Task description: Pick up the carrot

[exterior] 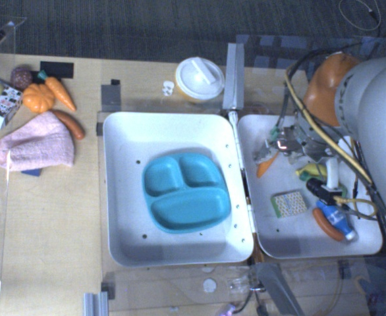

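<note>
Right white bin (371, 242): we see the carrot (264, 167) just at the gripper's (275, 147) seven o'clock; jaw opening we cannot tell.

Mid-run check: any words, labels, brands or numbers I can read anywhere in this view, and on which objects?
None can be read.
Small box at the bench's left edge: black-and-white patterned print, too blurred to read.
Blue bottle in the right bin: no label legible.
White lid above the bins: raised rings, no text visible.
Carrot and blue tray: plain, no markings.
</note>
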Controlling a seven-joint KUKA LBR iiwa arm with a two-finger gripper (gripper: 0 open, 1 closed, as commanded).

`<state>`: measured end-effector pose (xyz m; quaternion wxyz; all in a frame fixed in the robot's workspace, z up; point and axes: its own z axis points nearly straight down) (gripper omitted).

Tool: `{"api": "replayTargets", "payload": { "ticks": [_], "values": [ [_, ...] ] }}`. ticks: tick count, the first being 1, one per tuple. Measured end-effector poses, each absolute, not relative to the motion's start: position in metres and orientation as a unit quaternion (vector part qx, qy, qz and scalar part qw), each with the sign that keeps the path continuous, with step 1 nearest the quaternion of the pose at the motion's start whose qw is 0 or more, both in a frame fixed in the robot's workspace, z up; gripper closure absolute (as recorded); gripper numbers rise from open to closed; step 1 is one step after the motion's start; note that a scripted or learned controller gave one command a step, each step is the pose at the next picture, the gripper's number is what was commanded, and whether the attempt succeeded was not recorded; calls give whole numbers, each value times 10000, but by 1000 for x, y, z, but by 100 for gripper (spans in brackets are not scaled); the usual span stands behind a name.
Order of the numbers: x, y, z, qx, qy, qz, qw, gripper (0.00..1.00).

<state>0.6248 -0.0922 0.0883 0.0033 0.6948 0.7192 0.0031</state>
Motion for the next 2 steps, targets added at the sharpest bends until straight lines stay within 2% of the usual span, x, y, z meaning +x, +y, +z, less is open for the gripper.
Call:
{"api": "replayTargets", "payload": {
  "ticks": [1, 2],
  "values": [
    [626, -93, 99, 6932, 7207, 27, 51, 100],
    [600, -55, 211, 6669, 7452, 2, 0, 100]
  ]
}}
